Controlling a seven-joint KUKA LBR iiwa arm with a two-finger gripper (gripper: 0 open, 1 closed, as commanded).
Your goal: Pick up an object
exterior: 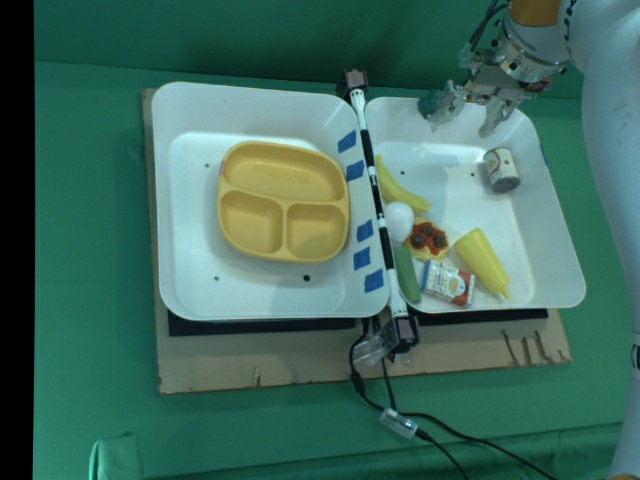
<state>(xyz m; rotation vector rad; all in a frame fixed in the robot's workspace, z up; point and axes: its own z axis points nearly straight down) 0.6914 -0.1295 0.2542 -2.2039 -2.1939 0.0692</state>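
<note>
My gripper [467,114] hangs over the far edge of the right bin [560,268], fingers spread apart with nothing between them. A small tin can [501,169] lies on its side just below and right of the gripper. Along the bin's left side lie a yellow banana [400,188], a white egg-like ball [399,218], a green cucumber [407,273], a red and dark berry piece [428,238], a small printed carton [447,282] and a yellow corn cob [482,259].
The left bin [190,268] holds a yellow three-compartment tray [283,200]. A divider with blue tape marks [362,208] runs between the bins. Cables [420,428] trail off the cardboard base at the front.
</note>
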